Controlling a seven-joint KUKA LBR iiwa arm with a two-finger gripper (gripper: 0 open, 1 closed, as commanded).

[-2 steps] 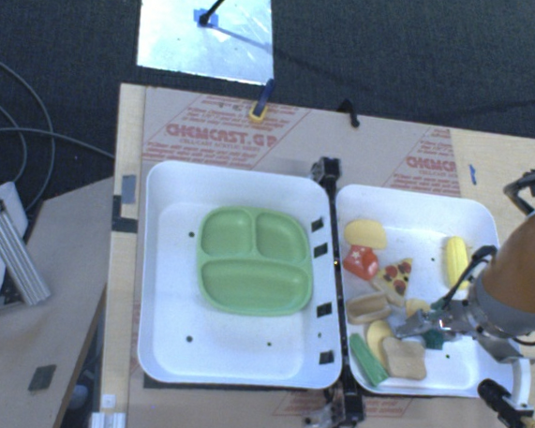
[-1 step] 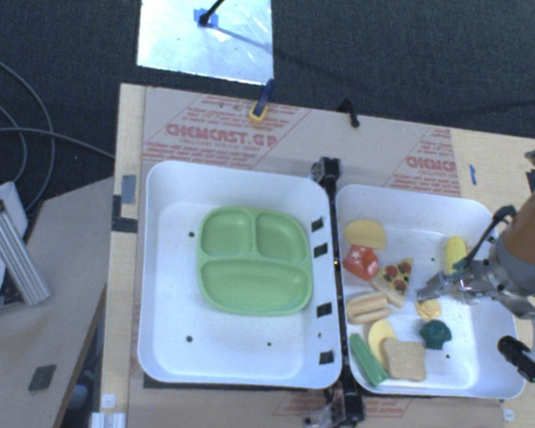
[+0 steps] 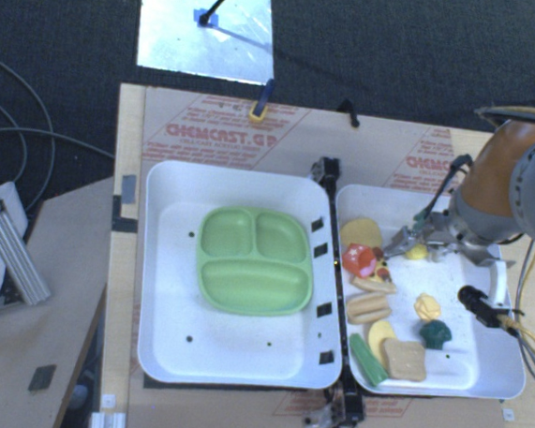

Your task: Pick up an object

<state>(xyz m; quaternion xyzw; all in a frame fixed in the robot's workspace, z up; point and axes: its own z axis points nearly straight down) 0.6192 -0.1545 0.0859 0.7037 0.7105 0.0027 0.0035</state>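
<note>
The right bin [image 3: 492,371] holds several toy foods. A red piece [image 3: 358,258] lies at its left side below a round orange-yellow piece [image 3: 362,232]. My gripper [image 3: 395,247] hangs low over the bin's upper middle, pointing left, its tip just right of the red piece. A small yellow item [image 3: 418,254] shows right beside the gripper body; I cannot tell whether it is touched. Nothing is visibly held.
Lower in the right bin lie a tan sausage [image 3: 368,307], a yellow lump [image 3: 427,307], a dark green piece [image 3: 435,333], a bread slice [image 3: 406,360] and a green stick [image 3: 367,359]. The left bin [image 3: 161,339] holds a green divided plate [image 3: 252,260]. A black cable plug [image 3: 481,306] hangs at the right.
</note>
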